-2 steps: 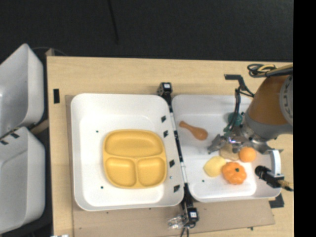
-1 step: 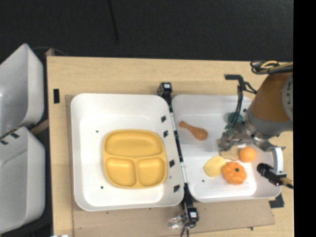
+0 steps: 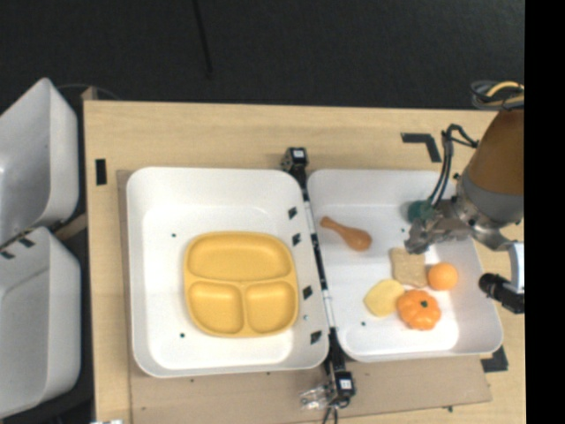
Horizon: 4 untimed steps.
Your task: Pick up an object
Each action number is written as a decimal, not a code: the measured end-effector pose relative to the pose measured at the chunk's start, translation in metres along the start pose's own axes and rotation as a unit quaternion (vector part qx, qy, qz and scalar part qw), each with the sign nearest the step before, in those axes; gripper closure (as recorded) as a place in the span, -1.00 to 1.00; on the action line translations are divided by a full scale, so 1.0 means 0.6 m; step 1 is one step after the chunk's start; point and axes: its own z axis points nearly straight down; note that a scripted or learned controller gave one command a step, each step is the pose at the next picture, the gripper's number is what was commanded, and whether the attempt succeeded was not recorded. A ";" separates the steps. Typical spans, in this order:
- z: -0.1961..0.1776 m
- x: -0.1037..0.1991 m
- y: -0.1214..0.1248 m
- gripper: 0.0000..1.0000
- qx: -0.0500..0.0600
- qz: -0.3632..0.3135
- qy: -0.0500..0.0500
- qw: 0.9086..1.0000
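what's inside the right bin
The right bin holds a drumstick, a cracker, a small orange, a pale yellow piece and a pumpkin. The gripper covers the bin floor beneath it.

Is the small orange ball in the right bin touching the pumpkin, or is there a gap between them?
Apart. The camera view shows a thin strip of white bin floor between the orange ball and the pumpkin, which lies below and to its left.

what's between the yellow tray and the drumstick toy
In the camera view, the two bins' adjoining white walls with black clips lie between the yellow tray and the drumstick toy; otherwise bare bin floor.
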 end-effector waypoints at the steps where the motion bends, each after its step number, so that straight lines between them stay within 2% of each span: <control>1: -0.053 -0.003 0.002 1.00 0.001 -0.002 0.000 1.000; 2: -0.060 0.081 0.048 1.00 0.001 -0.004 0.001 1.000; 3: -0.050 0.169 0.070 1.00 0.002 -0.004 0.001 1.000; 4: -0.077 0.257 0.096 1.00 0.002 -0.005 0.002 1.000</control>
